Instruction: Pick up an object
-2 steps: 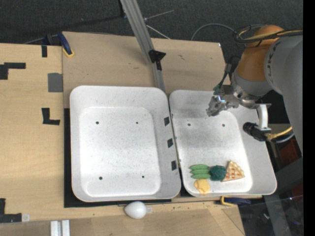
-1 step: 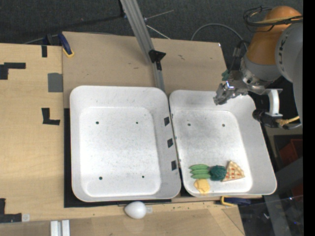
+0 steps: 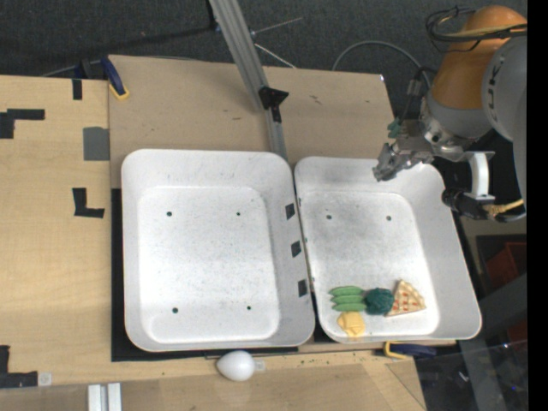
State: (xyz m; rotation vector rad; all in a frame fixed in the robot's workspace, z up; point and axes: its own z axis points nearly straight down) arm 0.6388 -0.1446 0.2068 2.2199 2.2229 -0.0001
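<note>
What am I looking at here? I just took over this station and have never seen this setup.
You see one picture from a fixed camera above a bench, looking down at a slant. The grey and orange machine at the right is a robot arm; its gripper hangs over the far rim of the right bin. Nothing shows between its fingers. Two shallow white bins sit side by side. In the right bin's near corner lie small toy foods, close together: a green pea pod, a dark green broccoli, a pizza slice and a yellow piece. A white egg-shaped thing lies on the bench in front of the left bin.
</note>
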